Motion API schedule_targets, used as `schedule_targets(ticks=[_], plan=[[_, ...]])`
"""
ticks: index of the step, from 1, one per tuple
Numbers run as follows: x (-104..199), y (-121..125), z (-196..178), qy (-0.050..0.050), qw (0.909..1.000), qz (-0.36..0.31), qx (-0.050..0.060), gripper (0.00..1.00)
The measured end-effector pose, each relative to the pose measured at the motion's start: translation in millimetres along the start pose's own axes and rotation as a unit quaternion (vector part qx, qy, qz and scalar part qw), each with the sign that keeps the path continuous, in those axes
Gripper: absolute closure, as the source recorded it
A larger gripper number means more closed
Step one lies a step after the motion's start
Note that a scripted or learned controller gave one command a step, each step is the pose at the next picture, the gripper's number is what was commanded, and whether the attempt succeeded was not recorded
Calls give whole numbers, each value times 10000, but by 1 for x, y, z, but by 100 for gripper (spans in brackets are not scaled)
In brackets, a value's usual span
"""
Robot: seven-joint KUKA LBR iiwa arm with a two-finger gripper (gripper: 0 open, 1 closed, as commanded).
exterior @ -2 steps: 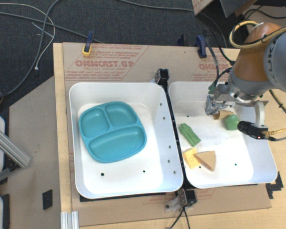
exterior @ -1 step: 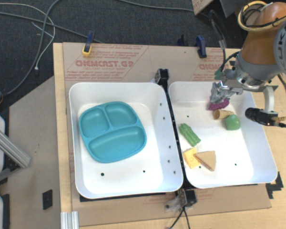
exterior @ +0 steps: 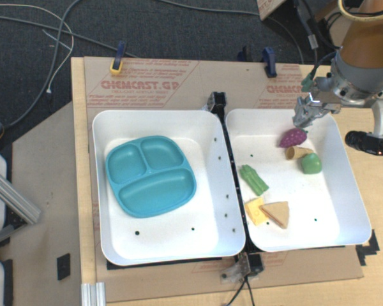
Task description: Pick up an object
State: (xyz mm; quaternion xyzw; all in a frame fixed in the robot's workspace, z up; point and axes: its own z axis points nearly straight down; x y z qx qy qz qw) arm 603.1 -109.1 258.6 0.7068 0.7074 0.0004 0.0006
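Your nearest candidate is the small purple grape-cluster toy (exterior: 293,136), lying in the upper part of the right-hand shallow white bin (exterior: 351,190), close to that bin's far wall. The grey metal two-finger gripper (exterior: 303,119) hangs just above and a little behind it, near the bin's far edge; you can see nothing caught in it, and whether it is apart or together cannot be told from this slanted look down (the tip is small and blurred against the white plastic).

Just below the purple toy lies a small tan, cone-like piece (exterior: 298,151), touching or nearly touching it, and right beside that sits a rounded green toy (exterior: 311,163). Further toward the middle of the bin you have a long green pod-shaped toy (exterior: 253,179), lying at a slant near the divide between the bins. Toward the near side, a yellow cheese-like block (exterior: 254,211) rests against a tan wedge with a brown edge (exterior: 277,213), the two touching.

The left-hand white bin (exterior: 204,228) holds a teal plastic plate with three compartments (exterior: 151,175), lying flat, slightly turned.

Both bins sit on a brown cardboard-covered bench top (exterior: 159,81) printed with red lettering. At its far edge you will see two blue clamps (exterior: 119,55), one on the left and one nearer the arm. The arm's orange band (exterior: 367,37) shows at the upper right.
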Motion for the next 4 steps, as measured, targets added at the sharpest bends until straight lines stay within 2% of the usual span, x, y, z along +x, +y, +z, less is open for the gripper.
schedule_targets(ticks=[2, 4], plan=[[99, -14, -5, 6, 10000, -6, 18, 100], [198, -31, 34, 4, 10000, 2, 23, 100]])
